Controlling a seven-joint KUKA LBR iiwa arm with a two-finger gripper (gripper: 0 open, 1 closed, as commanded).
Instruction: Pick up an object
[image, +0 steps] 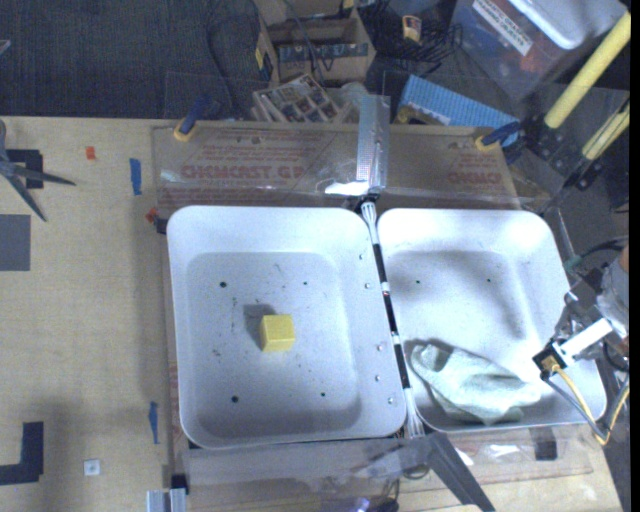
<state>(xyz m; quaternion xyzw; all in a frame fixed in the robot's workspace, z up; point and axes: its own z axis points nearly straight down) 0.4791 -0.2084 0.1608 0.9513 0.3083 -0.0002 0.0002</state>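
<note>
Camera view, above the bench (80, 300): the gripper (590, 318) hung over the right edge of the right bin (455, 232), near its front right corner, with nothing visibly in its grasp. It sat partly out of shot, so whether it was open or closed could not be told.

A crumpled pale cloth (472, 382) lay heaped along the front edge of that bin, from the front left corner towards the right, its right end near the gripper. It had probably slumped there where the floor curves up into the wall.

The left bin (180, 240) held a single yellow cube (278, 332), flat near the middle of its floor and a little towards the front edge. It was well apart from every wall and from the gripper.

Either item would serve as the object to pick up. By position, the cloth looked the likelier target, since it lay nearest the gripper, while the cube stood across the divide between the bins. The cube's open surroundings would allow an easy approach. The cloth, soft and pressed to the wall, looked harder to pinch cleanly.
</note>
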